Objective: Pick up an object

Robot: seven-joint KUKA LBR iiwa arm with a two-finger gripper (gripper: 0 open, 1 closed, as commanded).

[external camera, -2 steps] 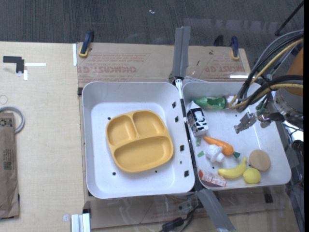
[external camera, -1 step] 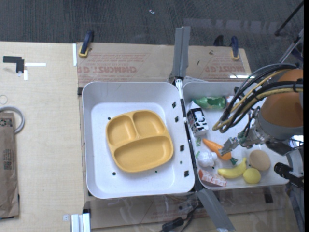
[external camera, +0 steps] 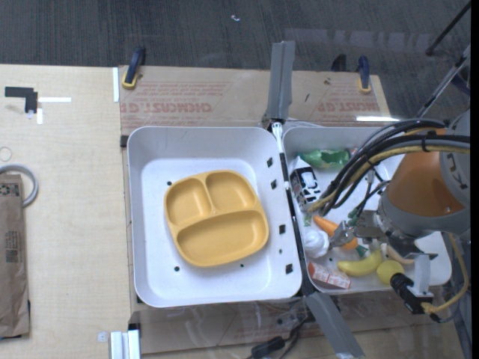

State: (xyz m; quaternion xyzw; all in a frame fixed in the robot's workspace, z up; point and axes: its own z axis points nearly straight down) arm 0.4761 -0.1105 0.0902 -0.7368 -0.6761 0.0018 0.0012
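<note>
Down in the right bin (external camera: pixel 296 137), amid clutter: gripper (external camera: pixel 358 230) low over the toy food, its opening and any hold impossible to tell under the wrist and cables (external camera: pixel 359 170). Nearest candidates: an orange carrot (external camera: pixel 323 224) just left of the gripper, a yellow banana (external camera: pixel 359 266) just below, a lemon (external camera: pixel 389 272) beside that, a green leafy piece (external camera: pixel 325 157) at the far end, a white-and-red item (external camera: pixel 329 277) near the front wall. Probably light, hollow plastic throughout: stiff, smooth, apt to squirt out from a pinch. Best taken across the carrot's narrow body near its middle, or across the banana's mid-curve. Lemon likely to roll. Left bin (external camera: pixel 142 200) holding a yellow divided plate (external camera: pixel 215 218), broad and flat, poor for pinching.
</note>
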